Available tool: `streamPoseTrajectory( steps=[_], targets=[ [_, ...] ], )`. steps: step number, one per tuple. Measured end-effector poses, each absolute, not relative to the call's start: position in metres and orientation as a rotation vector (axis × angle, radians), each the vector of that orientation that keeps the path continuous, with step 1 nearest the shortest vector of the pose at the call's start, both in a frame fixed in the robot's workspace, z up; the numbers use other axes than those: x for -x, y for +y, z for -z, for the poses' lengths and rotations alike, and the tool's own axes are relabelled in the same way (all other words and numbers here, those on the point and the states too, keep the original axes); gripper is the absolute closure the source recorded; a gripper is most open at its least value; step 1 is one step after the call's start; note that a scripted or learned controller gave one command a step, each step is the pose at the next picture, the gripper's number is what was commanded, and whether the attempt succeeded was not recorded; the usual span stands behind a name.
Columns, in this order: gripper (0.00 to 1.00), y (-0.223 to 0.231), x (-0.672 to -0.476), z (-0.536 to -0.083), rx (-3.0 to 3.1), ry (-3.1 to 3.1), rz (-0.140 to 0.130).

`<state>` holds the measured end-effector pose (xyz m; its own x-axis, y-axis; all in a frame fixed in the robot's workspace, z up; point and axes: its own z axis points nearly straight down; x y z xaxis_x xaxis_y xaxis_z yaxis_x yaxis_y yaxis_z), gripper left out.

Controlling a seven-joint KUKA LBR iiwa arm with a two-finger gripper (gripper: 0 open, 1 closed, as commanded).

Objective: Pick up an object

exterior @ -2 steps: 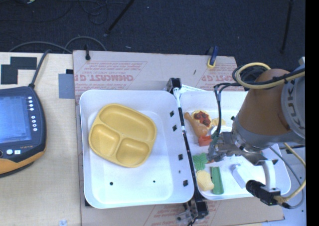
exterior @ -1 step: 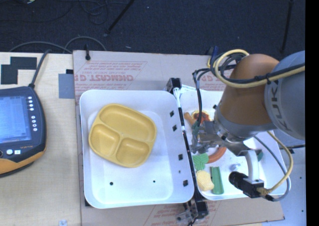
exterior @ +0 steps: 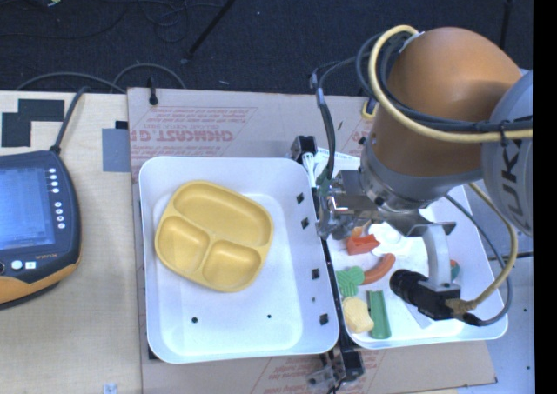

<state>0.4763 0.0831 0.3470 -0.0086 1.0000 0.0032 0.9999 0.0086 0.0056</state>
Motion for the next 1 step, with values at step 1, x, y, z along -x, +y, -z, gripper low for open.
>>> streamPoseTrajectory(
  steps=[1],
  targets=[
    [1.0, 0.1155, -0.4763, -0.394, -2.216, 2.227, -0.002]
  ],
)
